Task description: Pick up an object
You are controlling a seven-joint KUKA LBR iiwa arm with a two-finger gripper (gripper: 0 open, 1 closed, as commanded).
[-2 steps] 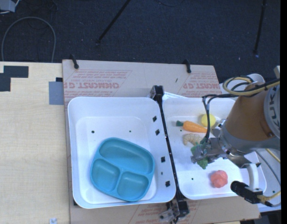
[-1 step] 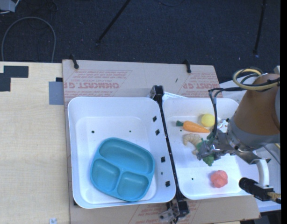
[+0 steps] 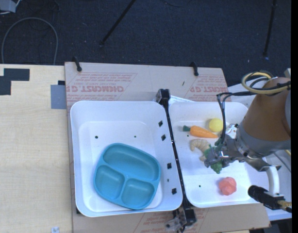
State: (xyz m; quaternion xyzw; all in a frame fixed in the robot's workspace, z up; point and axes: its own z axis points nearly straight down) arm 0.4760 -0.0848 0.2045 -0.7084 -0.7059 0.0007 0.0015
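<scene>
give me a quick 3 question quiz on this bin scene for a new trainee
1. True or false: the blue divided tray lies in the left bin.
2. Which item lies nearest the front edge of the right bin?
A. the carrot
B. the yellow ball
C. the pink object
3. Fill in: the tool hangs over the ____ bin.

Key
1. True.
2. C; the carrot and yellow ball sit further back.
3. Right; the arm reaches in from that side.
</scene>
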